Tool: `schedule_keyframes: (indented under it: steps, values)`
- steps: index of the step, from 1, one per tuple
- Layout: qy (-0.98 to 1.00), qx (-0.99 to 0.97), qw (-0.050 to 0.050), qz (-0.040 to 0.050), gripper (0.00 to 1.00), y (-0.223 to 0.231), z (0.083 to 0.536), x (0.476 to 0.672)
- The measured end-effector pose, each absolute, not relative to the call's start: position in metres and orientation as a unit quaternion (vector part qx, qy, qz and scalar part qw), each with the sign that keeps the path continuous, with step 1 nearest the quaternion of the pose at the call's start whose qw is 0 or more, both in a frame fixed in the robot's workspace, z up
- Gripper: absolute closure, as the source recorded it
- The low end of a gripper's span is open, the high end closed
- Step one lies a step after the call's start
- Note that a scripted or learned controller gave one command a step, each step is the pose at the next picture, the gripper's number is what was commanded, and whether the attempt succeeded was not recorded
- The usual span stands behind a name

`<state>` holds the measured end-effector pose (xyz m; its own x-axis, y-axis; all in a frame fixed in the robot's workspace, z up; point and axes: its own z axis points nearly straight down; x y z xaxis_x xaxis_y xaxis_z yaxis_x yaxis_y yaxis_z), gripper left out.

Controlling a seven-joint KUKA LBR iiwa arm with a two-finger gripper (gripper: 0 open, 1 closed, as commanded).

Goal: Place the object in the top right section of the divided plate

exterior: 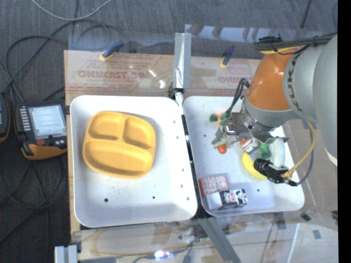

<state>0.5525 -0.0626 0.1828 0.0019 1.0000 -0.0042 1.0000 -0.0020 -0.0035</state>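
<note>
1. The gripper hangs low over the upper middle part of the right bin. I cannot tell from this view whether it is open or closed, and I see nothing clearly held in it.
2. The task does not name its object. The right bin holds several things: a small orange piece just at the lower left of the gripper, a yellow object and a green object under the wrist, and a reddish printed card with a black-and-white box near the front wall.
3. In my judgement the small orange piece is the object meant, because it lies closest to the gripper. I cannot say if they touch. The piece is too small to give its long axis.
4. The divided plate, which is yellow, lies in the left bin, well apart from the gripper. It has two small sections at the top and one large section below.
5. The relation that matters: the top right section lies to the view's left of the gripper, at nearly the same height in the picture, beyond the bin walls that meet in the middle. It is the small section nearest to the right bin.
6. Once an object is gripped, the move would probably be a lift over these walls and an almost straight travel to the left. The risk is a release too early, on the bin floor beside the plate.
</note>
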Motion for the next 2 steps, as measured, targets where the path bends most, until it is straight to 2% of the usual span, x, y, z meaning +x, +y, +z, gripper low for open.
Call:
schedule_keyframes:
  steps: [2]
  values:
    - [0.755,0.656,0.000,-0.0023,1.00,0.050,0.183,0.573]
